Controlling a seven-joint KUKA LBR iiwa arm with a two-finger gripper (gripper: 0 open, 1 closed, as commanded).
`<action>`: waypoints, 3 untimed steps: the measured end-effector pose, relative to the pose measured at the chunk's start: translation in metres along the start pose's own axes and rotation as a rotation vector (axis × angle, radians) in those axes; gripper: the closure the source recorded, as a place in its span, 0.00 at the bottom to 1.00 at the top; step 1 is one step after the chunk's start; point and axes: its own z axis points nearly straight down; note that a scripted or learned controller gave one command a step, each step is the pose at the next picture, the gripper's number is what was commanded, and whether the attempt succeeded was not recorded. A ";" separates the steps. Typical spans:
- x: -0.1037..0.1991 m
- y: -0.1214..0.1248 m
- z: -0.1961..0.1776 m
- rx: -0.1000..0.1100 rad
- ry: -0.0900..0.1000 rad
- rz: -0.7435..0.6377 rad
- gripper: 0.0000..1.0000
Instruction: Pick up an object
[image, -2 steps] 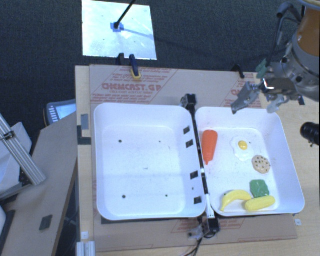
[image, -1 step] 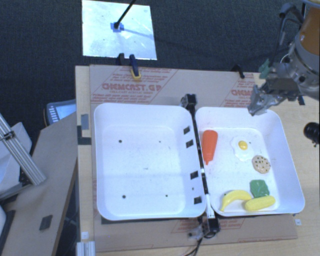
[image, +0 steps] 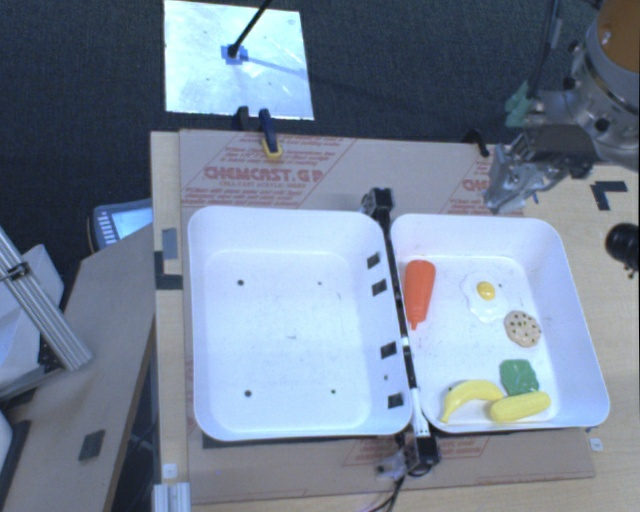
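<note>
The gripper (image: 505, 188) hangs above the far rim of the right bin (image: 575, 300), near its back edge, and nothing sits between its fingers; whether they are spread or closed cannot be told at this size.

All 6 candidate objects lie in the right bin, on the near side of the gripper. The fried egg (image: 485, 296) is closest, almost straight toward the camera from it. The carrot (image: 418, 291) lies nearer and to the left in the view, beside the divider, its long axis running front to back with the tip pointing forward. The cookie (image: 522, 328) sits just past the egg. Farthest off, at the bin's front wall, are the banana (image: 468, 396), the green piece (image: 518, 375) and the yellow corn-like piece (image: 519, 406), both yellow ones lying roughly crosswise. The left bin (image: 280, 320) holds no objects.

The board (image: 300, 165) under the bins reads "CHEMCAST GP" in red.

The coming move is likely a short descent toward the egg.
</note>
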 end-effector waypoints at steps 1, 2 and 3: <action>0.026 0.000 0.003 0.006 -0.001 0.001 1.00; 0.026 0.000 0.003 0.006 -0.001 0.002 1.00; 0.027 0.000 0.003 0.006 -0.002 0.002 1.00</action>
